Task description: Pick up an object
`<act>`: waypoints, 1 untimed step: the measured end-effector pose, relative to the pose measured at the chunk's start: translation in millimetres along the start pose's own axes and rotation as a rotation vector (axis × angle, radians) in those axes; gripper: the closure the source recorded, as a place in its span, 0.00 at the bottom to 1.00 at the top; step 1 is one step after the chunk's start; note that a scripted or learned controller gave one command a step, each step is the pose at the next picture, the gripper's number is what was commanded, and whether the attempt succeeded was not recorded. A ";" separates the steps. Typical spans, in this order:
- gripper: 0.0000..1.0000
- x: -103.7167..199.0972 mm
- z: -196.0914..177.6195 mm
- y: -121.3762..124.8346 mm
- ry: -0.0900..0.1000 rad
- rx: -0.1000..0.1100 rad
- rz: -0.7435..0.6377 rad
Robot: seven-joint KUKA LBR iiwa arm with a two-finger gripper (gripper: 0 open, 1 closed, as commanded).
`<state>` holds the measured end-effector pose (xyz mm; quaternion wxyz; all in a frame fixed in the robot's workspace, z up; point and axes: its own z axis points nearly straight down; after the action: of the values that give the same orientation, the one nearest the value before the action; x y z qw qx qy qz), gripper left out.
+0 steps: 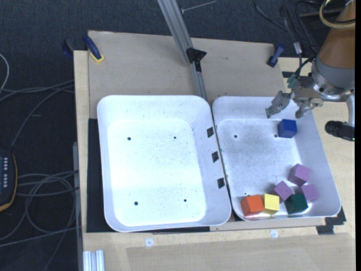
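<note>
— Hovering where?
— Over the right bin's far edge, the gripper spreads its fingers with nothing between them.
— And the blue cube?
— Just beneath, apart; other blocks cluster near.

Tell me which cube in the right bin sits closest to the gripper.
The blue cube, alone near the bin's far wall just below the gripper. The orange, yellow, green and purple cubes cluster in the near right corner.
</note>
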<state>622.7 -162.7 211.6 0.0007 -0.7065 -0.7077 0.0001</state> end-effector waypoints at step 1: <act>0.00 0.0 0.0 0.0 0.000 0.000 0.000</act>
<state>622.7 -162.6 211.6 0.0006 -0.7064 -0.7078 0.0002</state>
